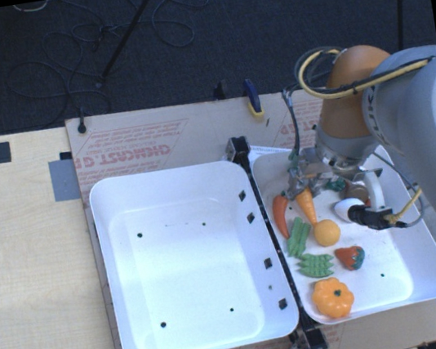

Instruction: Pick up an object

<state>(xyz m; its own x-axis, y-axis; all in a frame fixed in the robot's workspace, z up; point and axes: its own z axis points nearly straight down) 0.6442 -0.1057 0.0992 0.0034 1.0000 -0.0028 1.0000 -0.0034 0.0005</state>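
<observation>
Nearest the camera, at the front of the right bin (434, 278), we find a small orange pumpkin (333, 297). Just behind it lie a green pea pod (315, 265) and a red strawberry (350, 257), then a round orange fruit (326, 232) with a second green piece (298, 237) beside it. Further back sit a red chilli (280, 215) and an orange carrot (307, 206), the carrot's top end reaching up under the arm's wrist.

We place the pincer (309, 182) low over the far part of this bin, right at the carrot's top, but we cannot tell whether it is spread or closed, nor whether anything is caught in it. We judge the pick as not yet done: every toy appears to rest on the bin floor, so the grasp and the lift are left.

Left of all this, the left bin (111, 229) holds no objects we can make out.

Beyond both bins, on the cardboard sheet (139, 145) covering the worktop (29, 284), red print runs upside down; we cannot read it reliably. A blue clamp (252, 97) grips its far edge.
</observation>
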